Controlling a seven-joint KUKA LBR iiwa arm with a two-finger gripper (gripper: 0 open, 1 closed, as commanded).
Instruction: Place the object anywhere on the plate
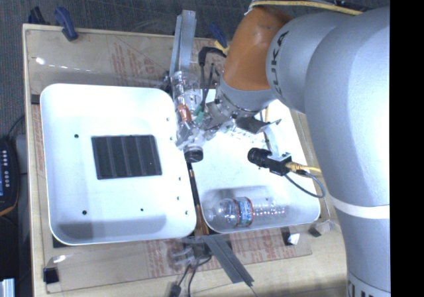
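A clear plastic bottle [240, 211] lies on its side at the near edge of the right bin [301, 213]. The plate [126, 156], a dark ribbed rectangle, lies flat in the middle of the left bin [66, 110]. My gripper [190, 131] hangs over the wall between the two bins, well above and to the left of the bottle and to the right of the plate. Nothing is visibly held in it. The arm's orange band [255, 47] and grey body cover much of the right bin.
A black cylinder with a yellow cable [268, 158] juts out of the wrist over the right bin. A metal upright [183, 44] stands behind the bins' divider. Blue clamps [65, 22] grip the bench's far edge. White floor surrounds the plate.
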